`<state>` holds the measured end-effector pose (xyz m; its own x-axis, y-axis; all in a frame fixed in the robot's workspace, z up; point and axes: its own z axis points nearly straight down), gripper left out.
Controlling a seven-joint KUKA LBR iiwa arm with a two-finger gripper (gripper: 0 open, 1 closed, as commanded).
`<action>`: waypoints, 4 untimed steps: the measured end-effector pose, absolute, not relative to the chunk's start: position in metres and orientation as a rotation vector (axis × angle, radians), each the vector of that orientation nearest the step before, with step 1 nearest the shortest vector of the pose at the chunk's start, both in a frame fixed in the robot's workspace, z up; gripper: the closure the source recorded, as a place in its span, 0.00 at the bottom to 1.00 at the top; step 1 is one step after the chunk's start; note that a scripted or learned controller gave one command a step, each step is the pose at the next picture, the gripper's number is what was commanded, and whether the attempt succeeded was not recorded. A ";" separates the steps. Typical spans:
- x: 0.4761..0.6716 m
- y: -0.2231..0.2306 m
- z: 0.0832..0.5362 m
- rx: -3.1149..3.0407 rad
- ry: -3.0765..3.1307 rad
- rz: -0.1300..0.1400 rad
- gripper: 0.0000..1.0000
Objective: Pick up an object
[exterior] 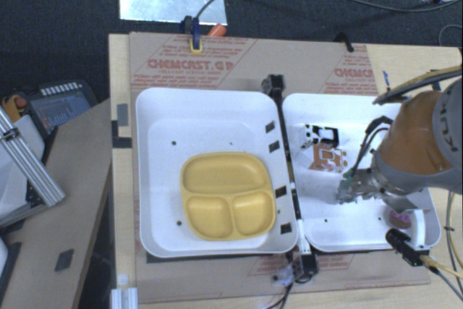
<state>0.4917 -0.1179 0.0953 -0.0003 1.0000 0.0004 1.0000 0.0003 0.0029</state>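
**Arm low over the right bin, beside the patterned object**

A small flat object [323,148] printed in black, white and orange lies on the floor of the right bin [318,231], toward the bin's far-left part and close to the divider where the two bins meet. Just right of that object and a little nearer the camera, the gripper [352,189] hangs low over the bin floor; it is apart from the object, with bare white floor between them. Whether the pincer is apart or together cannot be told from this slanted view. Nothing shows between its tips. Right of the object again, near the bin's near-right corner, a small pinkish item [400,217] sits partly under the arm [416,145], too hidden to identify. Left of the object, past the divider, the left bin [155,155] holds a yellow three-compartment tray [226,194], lying flat in the bin's middle.
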 end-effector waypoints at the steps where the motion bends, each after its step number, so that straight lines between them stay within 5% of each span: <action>1: 0.495 -0.128 0.154 2.215 2.220 0.005 1.00; 3: 0.507 -0.134 0.257 2.212 2.221 0.005 1.00; 4: 0.527 -0.084 0.260 2.209 2.230 0.006 1.00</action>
